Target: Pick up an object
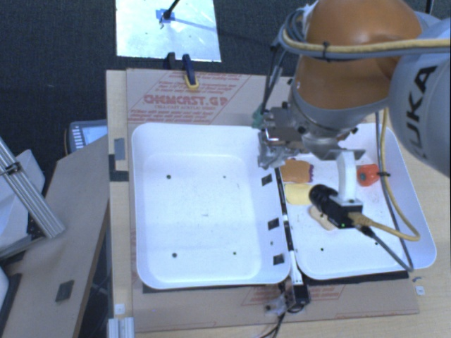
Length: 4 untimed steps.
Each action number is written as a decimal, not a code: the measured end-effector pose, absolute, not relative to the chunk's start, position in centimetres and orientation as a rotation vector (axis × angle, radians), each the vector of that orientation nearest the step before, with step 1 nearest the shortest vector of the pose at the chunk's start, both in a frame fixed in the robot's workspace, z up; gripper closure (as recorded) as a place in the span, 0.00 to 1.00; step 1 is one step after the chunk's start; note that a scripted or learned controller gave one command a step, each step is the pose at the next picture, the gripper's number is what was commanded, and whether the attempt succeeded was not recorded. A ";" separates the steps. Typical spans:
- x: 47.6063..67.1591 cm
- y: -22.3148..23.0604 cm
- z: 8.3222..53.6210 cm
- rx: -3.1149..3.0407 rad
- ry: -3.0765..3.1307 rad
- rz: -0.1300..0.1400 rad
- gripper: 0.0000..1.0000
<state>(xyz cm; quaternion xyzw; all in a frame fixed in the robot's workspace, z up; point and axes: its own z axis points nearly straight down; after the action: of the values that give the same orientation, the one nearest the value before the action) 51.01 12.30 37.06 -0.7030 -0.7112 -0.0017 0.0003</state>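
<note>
The likeliest thing to pick is a small orange-brown piece lying on the floor of the right bin. It sits just beside the gripper, on the side away from the left bin and a little nearer the front of the bench. Touching it, or nearly so, on its front side is a pale yellow piece. Further from the gripper in the same direction lies a tan piece, partly hidden. A reddish-orange piece lies well apart from the gripper, across the right bin.

The gripper hangs low over the ridge where the two bins meet, toward the far end of it. From where I stand I cannot tell whether it is open or closed, and I see nothing held in it.

To my eye this is the approach step, with the grasp not yet made. The gripper looks off to one side of the orange-brown piece, not above it. The next move seems to call for a short shift over into the right bin to centre on that piece, then a straight descent. The yellow neighbour sits close enough that it could get nudged or caught as well.
</note>
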 end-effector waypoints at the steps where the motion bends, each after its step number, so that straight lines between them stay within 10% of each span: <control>1: 48.7 10.4 48.1 -2.222 -2.231 -0.021 1.00; 2: 51.0 18.5 45.8 -2.208 -2.233 -0.003 1.00; 3: 48.5 23.8 46.5 -2.209 -2.232 -0.005 1.00; 4: 51.1 23.4 53.9 -2.222 -2.226 -0.016 1.00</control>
<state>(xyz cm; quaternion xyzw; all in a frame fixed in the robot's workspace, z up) 51.07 23.42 53.94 -0.7065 -0.7077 -0.0049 -0.0018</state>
